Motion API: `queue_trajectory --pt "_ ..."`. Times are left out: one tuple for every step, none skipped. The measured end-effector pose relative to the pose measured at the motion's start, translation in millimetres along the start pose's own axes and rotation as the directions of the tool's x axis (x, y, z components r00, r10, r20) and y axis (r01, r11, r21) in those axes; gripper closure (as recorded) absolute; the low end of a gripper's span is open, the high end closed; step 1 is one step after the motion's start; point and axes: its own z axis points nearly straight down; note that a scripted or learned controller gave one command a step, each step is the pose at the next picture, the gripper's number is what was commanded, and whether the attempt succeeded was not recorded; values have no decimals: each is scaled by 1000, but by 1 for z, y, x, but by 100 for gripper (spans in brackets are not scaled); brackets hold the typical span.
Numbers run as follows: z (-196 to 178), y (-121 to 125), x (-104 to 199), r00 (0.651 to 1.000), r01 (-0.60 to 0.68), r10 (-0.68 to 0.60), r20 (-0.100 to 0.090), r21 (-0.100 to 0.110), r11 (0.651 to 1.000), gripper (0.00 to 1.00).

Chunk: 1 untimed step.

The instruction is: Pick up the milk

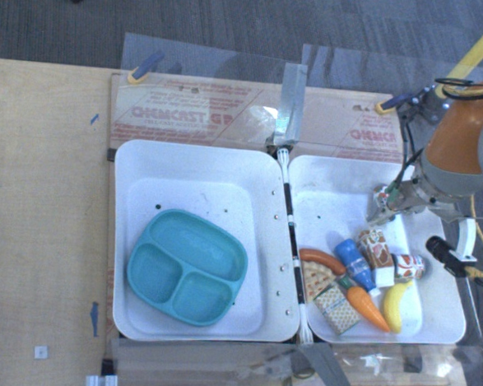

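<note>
The milk looks like a small brown-and-white carton [377, 249] lying among the toy food in the right bin [333, 186]. It rests between a blue bottle [354, 263] and a small can [408, 266]. My gripper [384, 204] hangs over the bin's far right part, a short way behind the carton and apart from it. Nothing shows between its fingers.
A sausage [321, 259], pizza slice [315, 278], cracker box [336, 309], carrot [365, 306] and banana [394, 307] crowd the right bin's near half. The left bin [144, 165] holds a teal divided plate [187, 265]. Cables and a black part [447, 254] hang at the right rim.
</note>
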Motion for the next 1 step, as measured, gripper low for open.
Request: queue_trajectory --pt "4 -4 2 1000 -1 1 -12 19 1000 0"
